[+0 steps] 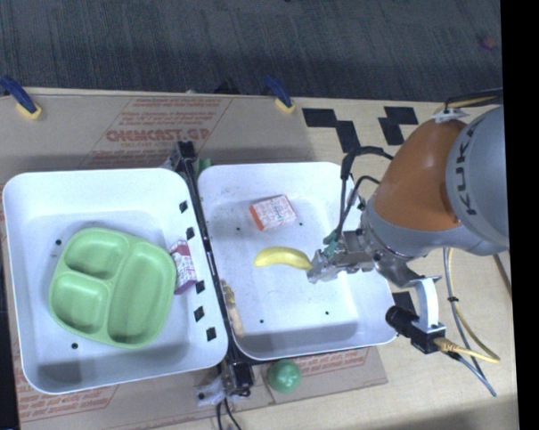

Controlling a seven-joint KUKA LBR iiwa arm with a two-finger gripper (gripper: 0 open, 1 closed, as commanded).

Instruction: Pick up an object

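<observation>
Just banana (281,258) touching tool (322,267)

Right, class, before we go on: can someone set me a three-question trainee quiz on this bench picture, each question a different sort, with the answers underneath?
1. True or false: the green divided plate lies in the same bin as the banana.
2. Multiple choice: which thing lies nearest the hand? A) the orange packet B) the banana C) the green ball
3. Fill in: the green ball sits ______ the bins, on the cardboard at the near edge of the bench.

Key: 1 false, as the plate is in the left bin and the banana in the right bin; 2 B; 3 outside.
</observation>
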